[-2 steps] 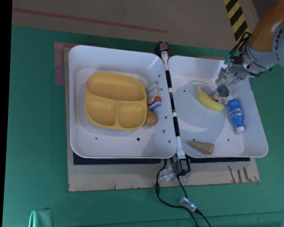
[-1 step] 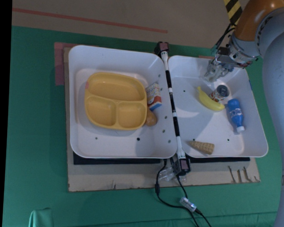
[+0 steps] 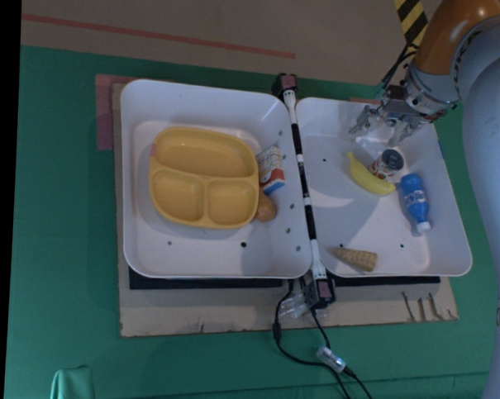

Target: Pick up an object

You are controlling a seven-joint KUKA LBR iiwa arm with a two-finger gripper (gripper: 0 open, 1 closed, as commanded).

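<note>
Banana (image 3: 368, 176) lies just below the spread, unladen hand (image 3: 384, 131).

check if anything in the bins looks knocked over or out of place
Mostly small things: the blue bottle lies on its side in the right bin, and the small carton leans tilted against the yellow divided tray in the left bin. Nothing looks spilled or broken.

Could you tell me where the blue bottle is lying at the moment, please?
The blue bottle lies in the right bin, near its right wall, just right of the banana.
</note>
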